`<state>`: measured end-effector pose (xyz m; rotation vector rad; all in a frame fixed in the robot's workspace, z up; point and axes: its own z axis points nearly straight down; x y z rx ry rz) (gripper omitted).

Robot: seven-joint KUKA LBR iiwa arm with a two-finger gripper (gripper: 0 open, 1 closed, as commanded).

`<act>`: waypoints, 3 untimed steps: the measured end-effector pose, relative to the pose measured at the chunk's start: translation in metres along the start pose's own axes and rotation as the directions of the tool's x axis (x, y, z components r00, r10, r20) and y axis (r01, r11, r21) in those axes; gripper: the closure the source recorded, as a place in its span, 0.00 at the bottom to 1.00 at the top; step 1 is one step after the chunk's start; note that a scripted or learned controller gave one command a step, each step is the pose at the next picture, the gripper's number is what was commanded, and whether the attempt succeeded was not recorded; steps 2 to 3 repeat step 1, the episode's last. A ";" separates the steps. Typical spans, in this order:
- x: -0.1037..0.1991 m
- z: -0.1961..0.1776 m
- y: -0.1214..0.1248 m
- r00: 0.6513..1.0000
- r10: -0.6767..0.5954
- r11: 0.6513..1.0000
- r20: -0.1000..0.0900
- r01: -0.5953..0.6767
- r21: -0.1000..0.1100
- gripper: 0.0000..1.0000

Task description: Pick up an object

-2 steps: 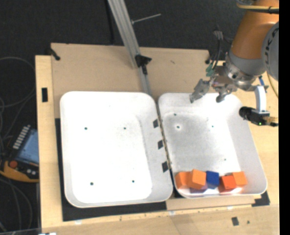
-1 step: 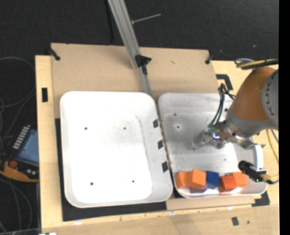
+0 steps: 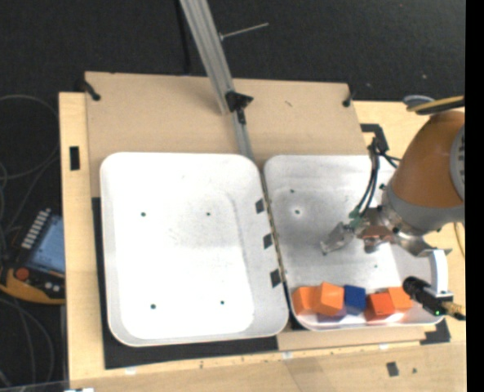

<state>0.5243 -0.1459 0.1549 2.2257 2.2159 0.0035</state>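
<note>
Along the front wall of the right bin [image 3: 307, 178] lies a row of blocks: an orange block [image 3: 308, 299] at the left, a second orange block [image 3: 331, 298] touching it, a blue block [image 3: 354, 298] in the middle, and an orange block [image 3: 382, 305] further right. My gripper [image 3: 353, 242] hangs over the bare middle of the right bin, behind the row and apart from it. Its fingers [image 3: 334, 241] stand open with nothing between them. The arm's orange band [image 3: 425, 166] rises to the right.
The left bin [image 3: 176, 243] sits beside the right one, with a low divider between them. A metal rail [image 3: 213, 47] slants in from the back. Cables and a handheld pendant [image 3: 37, 256] lie off the bench at the left.
</note>
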 end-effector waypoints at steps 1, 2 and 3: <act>0.021 -0.010 -0.038 1.000 0.002 1.000 0.001 -0.002 0.003 0.00; 0.021 -0.010 -0.038 1.000 0.002 1.000 0.001 -0.002 0.003 0.00; 0.021 -0.010 -0.038 1.000 0.002 1.000 0.001 -0.002 0.003 0.00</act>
